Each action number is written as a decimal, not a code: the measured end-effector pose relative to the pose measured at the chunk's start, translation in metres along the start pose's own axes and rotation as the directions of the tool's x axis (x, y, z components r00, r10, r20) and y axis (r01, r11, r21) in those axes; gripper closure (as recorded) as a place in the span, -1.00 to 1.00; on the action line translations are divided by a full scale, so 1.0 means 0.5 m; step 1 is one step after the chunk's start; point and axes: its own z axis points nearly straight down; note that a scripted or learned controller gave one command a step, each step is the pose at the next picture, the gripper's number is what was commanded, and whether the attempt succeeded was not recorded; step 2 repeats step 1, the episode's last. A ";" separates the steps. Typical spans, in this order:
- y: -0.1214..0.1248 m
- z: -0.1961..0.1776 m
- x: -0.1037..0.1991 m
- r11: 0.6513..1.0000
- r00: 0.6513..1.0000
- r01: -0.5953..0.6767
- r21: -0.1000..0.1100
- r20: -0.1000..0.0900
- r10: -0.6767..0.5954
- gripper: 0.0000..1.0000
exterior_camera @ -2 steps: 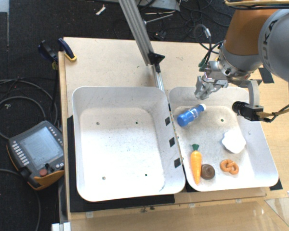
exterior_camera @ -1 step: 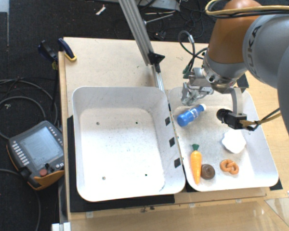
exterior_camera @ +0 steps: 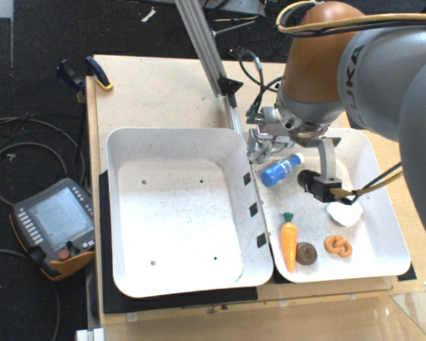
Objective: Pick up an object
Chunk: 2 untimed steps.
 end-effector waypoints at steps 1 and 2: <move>-0.060 0.028 0.098 1.000 1.000 0.000 0.002 0.001 0.000 1.00; -0.060 0.028 0.098 1.000 1.000 0.000 0.002 0.001 0.000 1.00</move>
